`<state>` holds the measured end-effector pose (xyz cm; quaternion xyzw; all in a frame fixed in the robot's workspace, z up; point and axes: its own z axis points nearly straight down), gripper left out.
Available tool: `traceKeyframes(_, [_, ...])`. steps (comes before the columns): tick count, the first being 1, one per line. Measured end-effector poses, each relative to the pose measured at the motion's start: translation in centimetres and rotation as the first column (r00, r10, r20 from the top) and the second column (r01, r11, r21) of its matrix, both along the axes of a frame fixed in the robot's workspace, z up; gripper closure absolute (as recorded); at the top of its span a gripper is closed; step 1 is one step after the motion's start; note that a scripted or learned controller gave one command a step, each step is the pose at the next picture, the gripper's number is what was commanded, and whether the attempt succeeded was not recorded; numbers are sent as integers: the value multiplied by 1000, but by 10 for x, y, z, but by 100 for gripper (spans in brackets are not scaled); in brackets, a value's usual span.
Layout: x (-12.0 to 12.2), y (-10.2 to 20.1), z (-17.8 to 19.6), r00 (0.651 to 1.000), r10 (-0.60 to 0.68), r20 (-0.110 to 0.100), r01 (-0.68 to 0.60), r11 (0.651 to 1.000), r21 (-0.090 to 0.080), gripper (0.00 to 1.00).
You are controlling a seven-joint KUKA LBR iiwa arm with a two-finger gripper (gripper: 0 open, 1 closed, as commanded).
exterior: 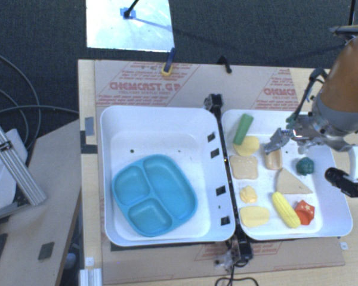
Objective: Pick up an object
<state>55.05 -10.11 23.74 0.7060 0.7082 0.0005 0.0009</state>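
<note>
Hand (275, 143) sits low in the right bin (340, 222), right over a tan block (272, 159). Can't tell its grip. Blue tray (153, 193) in the left bin (161, 119).

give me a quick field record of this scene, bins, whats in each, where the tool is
left bin: holds a blue divided plate
right bin: holds toy food
food near divider: green cylinder, round yellow piece, pale bread slice, small yellow piece, yellow oval piece
food further right: tan wedge, corn cob, red piece, dark teal piece, small tan block
tool: over the right bin's upper middle, just above the small tan block
tool grip: cannot tell
arm: enters from the right
</note>
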Motion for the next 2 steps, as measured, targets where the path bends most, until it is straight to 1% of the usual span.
traceKeyframes(1, [40, -28, -145, 1000, -3, -10, 3, 1000, 1, 0])
traceKeyframes(2, [14, -8, -151, 1000, -4, 6, 4, 1000, -1, 0])
